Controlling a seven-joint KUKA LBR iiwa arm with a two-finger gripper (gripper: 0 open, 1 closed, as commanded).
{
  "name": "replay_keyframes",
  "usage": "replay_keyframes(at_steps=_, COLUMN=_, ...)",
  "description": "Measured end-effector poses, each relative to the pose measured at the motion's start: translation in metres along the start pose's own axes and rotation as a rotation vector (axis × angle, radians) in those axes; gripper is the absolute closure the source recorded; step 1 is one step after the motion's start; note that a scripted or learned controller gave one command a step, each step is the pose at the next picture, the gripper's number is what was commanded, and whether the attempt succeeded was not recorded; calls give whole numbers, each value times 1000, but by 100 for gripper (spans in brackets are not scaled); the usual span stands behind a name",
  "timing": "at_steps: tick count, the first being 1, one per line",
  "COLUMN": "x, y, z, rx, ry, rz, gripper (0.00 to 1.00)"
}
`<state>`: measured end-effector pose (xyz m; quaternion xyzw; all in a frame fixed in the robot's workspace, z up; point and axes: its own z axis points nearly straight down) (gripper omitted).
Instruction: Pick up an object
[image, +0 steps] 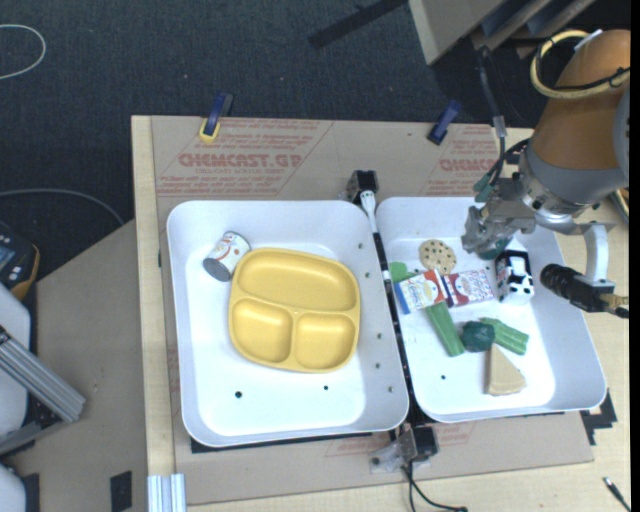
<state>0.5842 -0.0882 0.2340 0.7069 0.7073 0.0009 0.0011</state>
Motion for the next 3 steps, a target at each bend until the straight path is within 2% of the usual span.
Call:
replay_keyframes(at_steps=1, x=-2, y=12, z=16, rx=1, ry=-1, rz=-1, gripper=100)
replay_keyframes(at_steps=2, x=9, y=1, z=16, rx=6, ry=1, rz=-1, gripper=100)
replay_keyframes(at_steps=3, x=11, y=7, z=14, rx=1, ry=0, rz=0, gripper=100)
